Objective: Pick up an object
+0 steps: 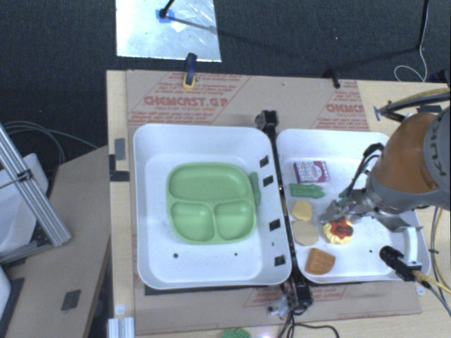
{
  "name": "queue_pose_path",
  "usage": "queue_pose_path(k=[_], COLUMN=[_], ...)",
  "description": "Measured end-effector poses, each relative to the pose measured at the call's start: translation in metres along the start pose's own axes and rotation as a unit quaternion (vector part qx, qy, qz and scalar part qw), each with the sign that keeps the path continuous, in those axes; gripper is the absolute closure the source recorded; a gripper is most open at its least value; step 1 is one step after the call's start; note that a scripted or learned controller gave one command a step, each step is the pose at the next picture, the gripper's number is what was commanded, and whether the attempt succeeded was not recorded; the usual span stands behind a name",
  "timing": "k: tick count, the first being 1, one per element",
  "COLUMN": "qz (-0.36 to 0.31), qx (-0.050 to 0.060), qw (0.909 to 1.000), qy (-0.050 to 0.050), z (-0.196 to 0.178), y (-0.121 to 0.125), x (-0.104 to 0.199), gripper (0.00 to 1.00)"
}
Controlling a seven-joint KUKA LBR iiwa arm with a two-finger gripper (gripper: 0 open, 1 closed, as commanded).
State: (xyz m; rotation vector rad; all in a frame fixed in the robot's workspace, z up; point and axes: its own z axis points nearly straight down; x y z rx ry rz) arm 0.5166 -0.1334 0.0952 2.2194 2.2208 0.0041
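My gripper (337,215) reaches in from the right and hovers low over the right bin (352,150). It is directly above a small red and yellow toy (340,232) and looks to be touching its top. Around it lie a red and white box (311,170), a green pod (307,189), a pale yellow round piece (302,210), a tan round piece (306,234) and a brown waffle (320,261). Nothing shows as lifted.
The left bin (151,189) holds a green divided tray (210,201). A black divider rail (282,210) runs between the two bins. The arm's grey and orange body (412,164) covers the right bin's right side.
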Motion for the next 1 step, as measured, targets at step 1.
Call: queue_pose_path(k=[1], qz=[-0.006], qx=[-0.005], qw=[1.0000], qy=[0.000], z=[-0.1148], y=[0.0188], x=[0.0655], gripper=[1.00])
